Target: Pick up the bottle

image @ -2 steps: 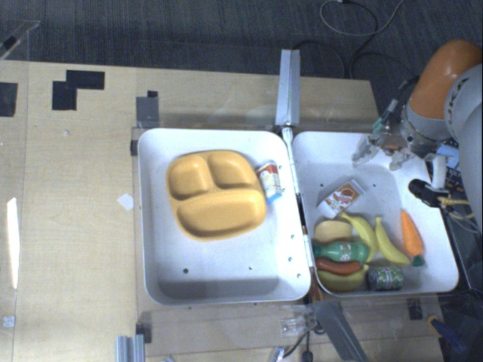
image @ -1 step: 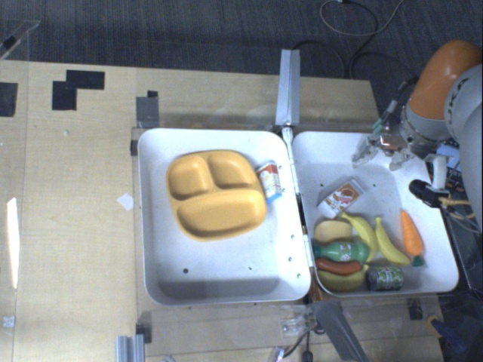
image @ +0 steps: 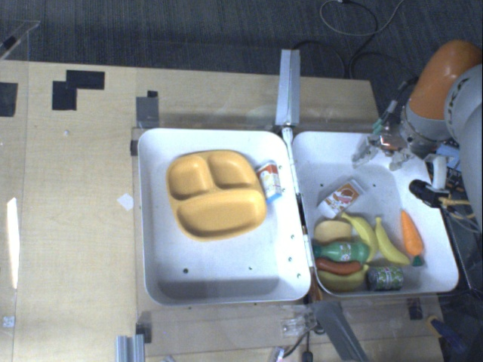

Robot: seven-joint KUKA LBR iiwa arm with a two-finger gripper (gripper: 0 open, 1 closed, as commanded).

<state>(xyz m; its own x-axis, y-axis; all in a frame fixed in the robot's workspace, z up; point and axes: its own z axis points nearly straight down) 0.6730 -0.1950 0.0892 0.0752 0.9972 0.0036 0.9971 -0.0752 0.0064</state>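
A green bottle (image: pixel 344 251) lies on its side near the front of the right bin (image: pixel 445 277), wedged between a pale round fruit (image: pixel 333 231) behind it and a red chili-like piece (image: pixel 339 267) in front. A small white container with a red label and blue cap (image: pixel 270 180) lies in the left bin (image: pixel 226 285), against the yellow divided plate (image: pixel 215 194). My gripper (image: pixel 379 154) hangs over the far right corner of the right bin, well behind the green bottle. Its fingers are spread and nothing is between them.
The right bin also holds a white and red packet (image: pixel 341 198), two bananas (image: pixel 377 236), an orange carrot (image: pixel 411 236) and a dark can (image: pixel 386 277). A metal post (image: pixel 287 89) stands behind the gap between the bins. Cables (image: pixel 355 21) lie on the floor behind.
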